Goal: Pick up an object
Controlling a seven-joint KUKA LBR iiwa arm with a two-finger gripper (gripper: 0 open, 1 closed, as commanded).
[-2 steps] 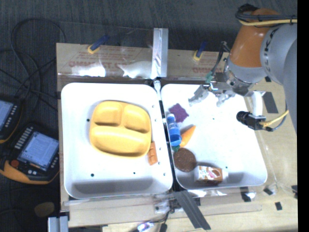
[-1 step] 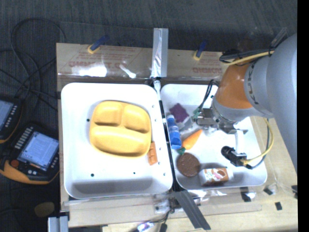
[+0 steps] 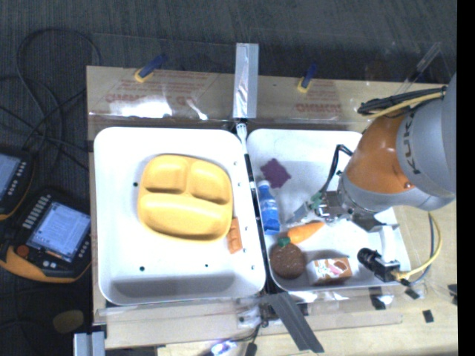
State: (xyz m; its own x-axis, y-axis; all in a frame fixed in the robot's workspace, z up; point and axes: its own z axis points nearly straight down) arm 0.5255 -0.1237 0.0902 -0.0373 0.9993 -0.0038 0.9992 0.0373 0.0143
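One tapered orange carrot (image 3: pixel 305 232), smooth plastic.

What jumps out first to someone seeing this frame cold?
The big yellow divided tray in the left bin, upside down by the look of it. Next the arm's orange band over the right bin, its end effector low beside a toy carrot. Nearby lie a brown ball, a blue bottle and a purple square.

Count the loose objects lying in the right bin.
5: purple piece at the back, blue bottle along the left wall, carrot mid-bin, brown ball and carton in front. The arm may hide others.
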